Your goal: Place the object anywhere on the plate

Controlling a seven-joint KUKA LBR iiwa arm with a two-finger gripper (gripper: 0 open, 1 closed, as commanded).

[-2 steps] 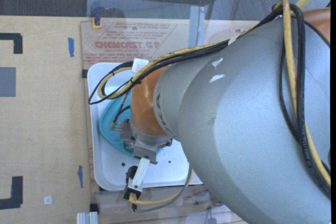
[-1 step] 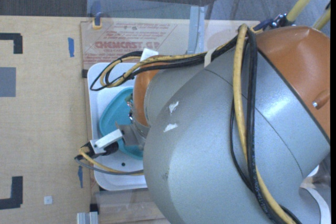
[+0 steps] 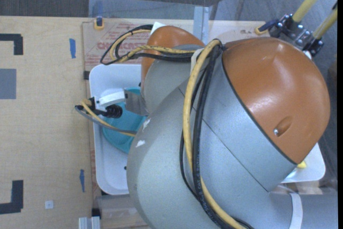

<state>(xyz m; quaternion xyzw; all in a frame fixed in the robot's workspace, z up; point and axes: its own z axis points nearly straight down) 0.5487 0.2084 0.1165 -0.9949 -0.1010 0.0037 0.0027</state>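
On the left of the bench [image 3: 43, 115], one white bin [image 3: 107, 174], seen only along its left wall and near corner. Inside it, one teal plate [image 3: 122, 135], just a crescent peeking out from beneath the arm. Right above that crescent, the gripper [image 3: 135, 105] (mostly covered by the arm's own bulk; wide or narrow, cannot tell). Across the middle and right, one grey arm [image 3: 225, 158] with orange caps, spread over most of both bins. At far right, a corner of the second white bin [image 3: 317, 170], with one small yellow sliver [image 3: 301, 165] at the arm's edge (too little to identify). Whereabouts of the object: cannot tell.
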